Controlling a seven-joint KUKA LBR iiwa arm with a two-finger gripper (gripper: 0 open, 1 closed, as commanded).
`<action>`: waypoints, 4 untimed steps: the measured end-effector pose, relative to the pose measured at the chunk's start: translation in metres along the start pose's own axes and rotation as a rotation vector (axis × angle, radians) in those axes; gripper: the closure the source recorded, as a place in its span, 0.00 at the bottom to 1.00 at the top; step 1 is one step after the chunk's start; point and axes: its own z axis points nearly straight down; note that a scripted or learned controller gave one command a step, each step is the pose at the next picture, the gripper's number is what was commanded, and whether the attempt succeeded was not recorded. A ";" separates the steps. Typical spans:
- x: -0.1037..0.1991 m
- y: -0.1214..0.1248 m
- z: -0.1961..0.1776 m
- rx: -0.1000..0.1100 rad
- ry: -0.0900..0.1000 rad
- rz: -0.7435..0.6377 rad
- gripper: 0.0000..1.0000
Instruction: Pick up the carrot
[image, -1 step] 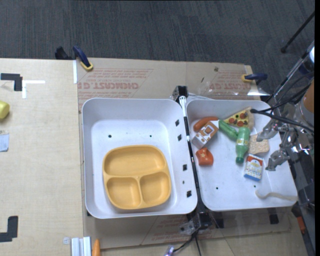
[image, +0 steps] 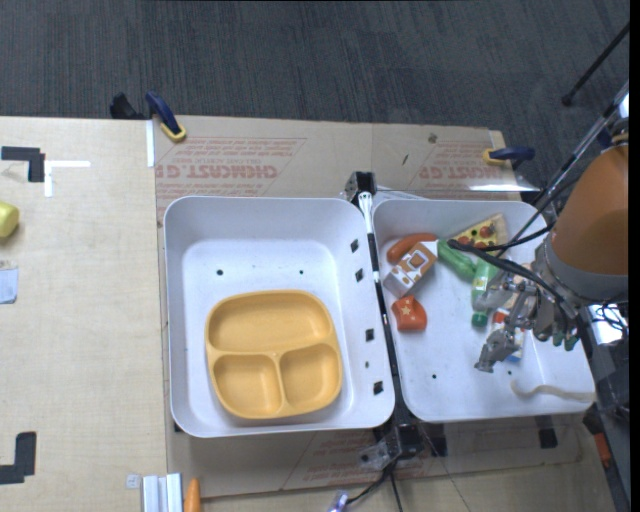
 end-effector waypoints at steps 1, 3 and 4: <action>0.035 0.064 -0.010 0.000 0.001 0.122 0.00; 0.066 0.215 0.086 -0.008 -0.015 0.018 0.00; 0.064 0.216 0.076 -0.010 -0.021 0.015 1.00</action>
